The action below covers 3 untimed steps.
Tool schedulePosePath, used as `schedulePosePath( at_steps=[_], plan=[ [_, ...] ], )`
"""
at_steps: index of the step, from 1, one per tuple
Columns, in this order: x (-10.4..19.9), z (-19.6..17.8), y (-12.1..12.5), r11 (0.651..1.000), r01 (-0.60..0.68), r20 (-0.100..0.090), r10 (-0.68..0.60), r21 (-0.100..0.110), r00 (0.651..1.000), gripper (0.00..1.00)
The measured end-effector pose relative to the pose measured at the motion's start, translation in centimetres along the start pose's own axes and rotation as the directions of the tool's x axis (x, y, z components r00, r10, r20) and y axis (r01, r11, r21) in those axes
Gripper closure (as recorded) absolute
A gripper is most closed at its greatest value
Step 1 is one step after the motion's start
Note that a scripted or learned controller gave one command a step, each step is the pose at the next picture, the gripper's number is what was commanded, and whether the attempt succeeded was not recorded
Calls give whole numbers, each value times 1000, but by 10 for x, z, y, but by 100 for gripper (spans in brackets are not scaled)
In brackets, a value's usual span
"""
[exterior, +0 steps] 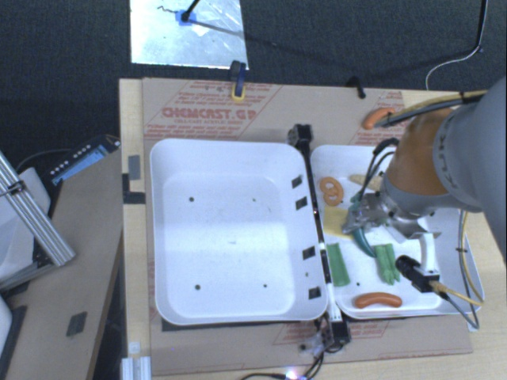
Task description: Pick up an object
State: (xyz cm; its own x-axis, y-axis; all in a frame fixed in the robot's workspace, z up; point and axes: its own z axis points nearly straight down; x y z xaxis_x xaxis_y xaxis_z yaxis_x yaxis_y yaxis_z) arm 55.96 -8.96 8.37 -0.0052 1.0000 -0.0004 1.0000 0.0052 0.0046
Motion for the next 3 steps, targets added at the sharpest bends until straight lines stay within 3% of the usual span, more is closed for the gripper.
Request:
schedulePosePath(
  at_steps=[1,2,3],
  plan=[
    [51,-107,37,1000,5,-1,-5,-9,1000,100],
    [25,-100,-27,1000,-7,0,7,8,1000,100],
    [76,-101,14,1000,3,-1,-3,0,1000,100]
  ],
)
